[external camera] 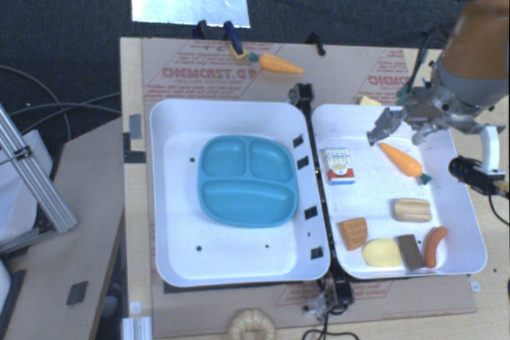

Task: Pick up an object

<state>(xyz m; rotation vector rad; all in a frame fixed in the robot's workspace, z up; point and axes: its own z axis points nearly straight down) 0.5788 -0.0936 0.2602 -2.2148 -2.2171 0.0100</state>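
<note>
1. The toy carrot lies in the right bin, orange and tapered with a small green tip at its lower right end, slanting from upper left to lower right. It sits just below the gripper, not between the fingers; whether the gripper touches it I cannot tell.
2. The gripper's two dark fingers are spread apart, one reaching left toward the bin's middle, the other to the right above the carrot, and nothing sits between them.
3. The arm above it is grey metal with a broad orange band.
4. Also in the right bin: one small carton with red and blue print, left of the carrot; one tan bread roll; one brown wedge of toast; one pale yellow rounded piece; one dark grey slab touching it; one red-orange sausage near the right wall.
5. The left bin is smooth white plastic and holds one light blue plate with three compartments.
6. A second carrot lies outside the bins on the printed cardboard behind them.
</note>
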